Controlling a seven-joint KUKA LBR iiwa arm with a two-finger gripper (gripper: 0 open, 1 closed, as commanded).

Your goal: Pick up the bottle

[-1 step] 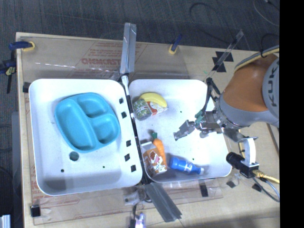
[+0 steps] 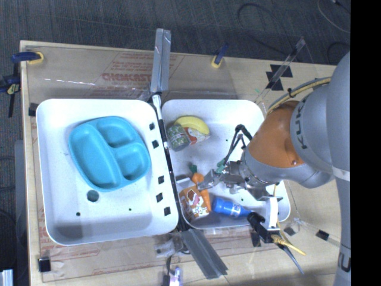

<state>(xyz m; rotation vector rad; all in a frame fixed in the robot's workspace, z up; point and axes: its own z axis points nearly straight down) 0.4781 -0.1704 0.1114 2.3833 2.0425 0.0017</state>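
Observation:
The blue bottle (image 2: 231, 208) lies on its side near the front wall of the right bin (image 2: 250, 109). My gripper (image 2: 219, 173) hangs low over the middle of that bin, just above and behind the bottle, at the end of the orange-banded wrist (image 2: 274, 145). Its metal tip points left toward a small orange and green piece (image 2: 196, 176). The bottle's right end is partly hidden under the arm. I see nothing held in the gripper.
An orange snack pouch (image 2: 195, 202) lies touching the bottle's left end. A banana (image 2: 191, 124) and a green packet (image 2: 177, 136) sit at the bin's back left. The left bin (image 2: 53, 213) holds a blue divided tray (image 2: 110, 151).

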